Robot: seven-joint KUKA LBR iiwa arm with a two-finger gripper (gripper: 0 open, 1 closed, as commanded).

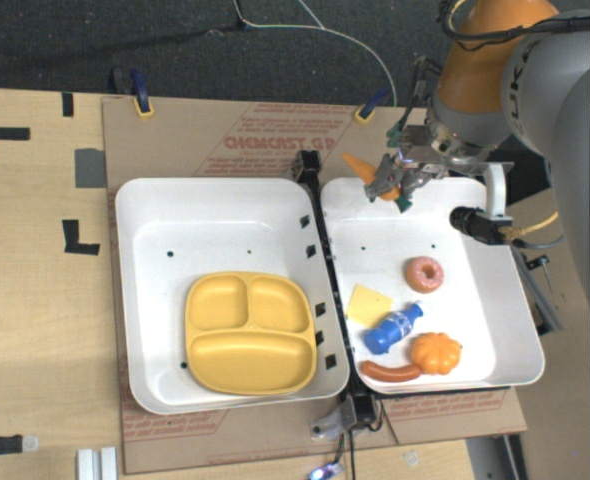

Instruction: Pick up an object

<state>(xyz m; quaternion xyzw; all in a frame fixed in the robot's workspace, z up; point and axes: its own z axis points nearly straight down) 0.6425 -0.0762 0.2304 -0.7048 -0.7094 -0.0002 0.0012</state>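
Pincer [400, 180] hung over far-left corner of right bin [505, 368], orange carrot [367, 171] at its tips.

Tabletop [35, 268] of pale board, bearing two white bins side by side; dark floor beyond the far edge. Left bin [145, 218] filled mostly by a yellow divided tray [250, 333]. Grey arm [545, 58] with orange band reached in from the right, wrist above the right bin's far rim. Lower in that bin, well apart from the pincer and toward the near edge: yellow wedge [368, 304], blue bottle [391, 329], orange pumpkin [435, 353], red sausage [390, 372], pink doughnut [424, 274]. Carrot lay just left of the pincer, long axis running left and slightly away, thick end toward the tips. Fingers too cluttered to read; could not tell whether apart, together or clamped on the carrot.
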